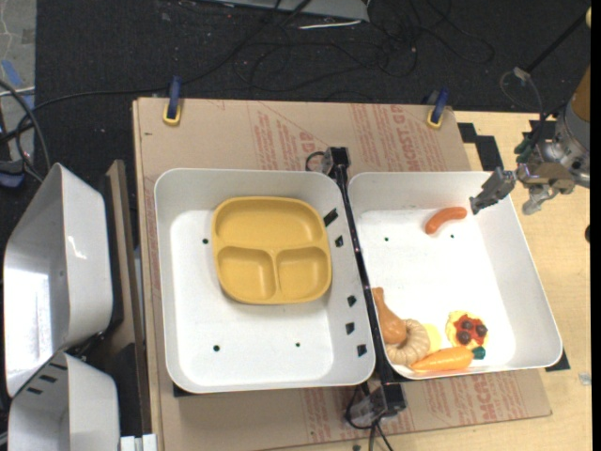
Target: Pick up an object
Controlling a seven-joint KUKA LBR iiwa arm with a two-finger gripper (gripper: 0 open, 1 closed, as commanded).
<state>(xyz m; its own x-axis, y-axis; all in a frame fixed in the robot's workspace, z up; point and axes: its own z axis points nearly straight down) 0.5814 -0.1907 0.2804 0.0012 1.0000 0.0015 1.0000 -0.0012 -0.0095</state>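
The right bin (488,280) holds toy food. An orange sausage (445,219) lies near its far side. At the near edge sit a chicken drumstick (389,318), a beige curled piece (411,347), an orange carrot (444,359) and a yellow slice with red and green bits (468,329). My gripper (515,192) hangs at the bin's far right corner, right of the sausage and apart from it. Its two fingers stand spread, one dark finger (491,192) pointing down-left, with nothing between them.
The left bin (188,346) bears a yellow divided plate (272,249). Two clamps (172,113) (437,114) pin the cardboard sheet at the back. White containers (52,271) stand off the bench's left. Cables run across the dark floor behind.
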